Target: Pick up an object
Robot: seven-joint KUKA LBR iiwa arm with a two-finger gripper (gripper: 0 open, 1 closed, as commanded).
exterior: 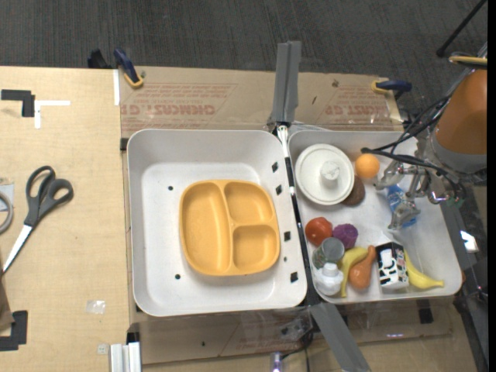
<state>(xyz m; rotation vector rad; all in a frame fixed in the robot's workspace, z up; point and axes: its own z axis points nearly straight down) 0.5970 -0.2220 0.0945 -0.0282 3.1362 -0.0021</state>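
Observation:
My gripper [406, 186] hangs over the upper right part of the right bin [452, 242], below the arm's orange band [465, 118]. A small blue and clear object [402, 208] lies right under it; I cannot tell whether they touch. An orange ball [367, 166] sits just left of the gripper, beside a round white lid [325, 173]. Toward the front of the bin lie a red tomato [318, 229], a purple piece [346, 233], a grey cup [332, 249], an orange pear-shaped piece [360, 267], a black-and-white carton [391, 266] and a yellow banana [424, 277].
The left bin [147, 231] holds an orange-yellow divided plate [230, 227]. Scissors [35, 204] lie on the wooden bench at the far left. A grey bar [286, 80] rises behind the seam between the bins. Cables [422, 122] trail near the arm.

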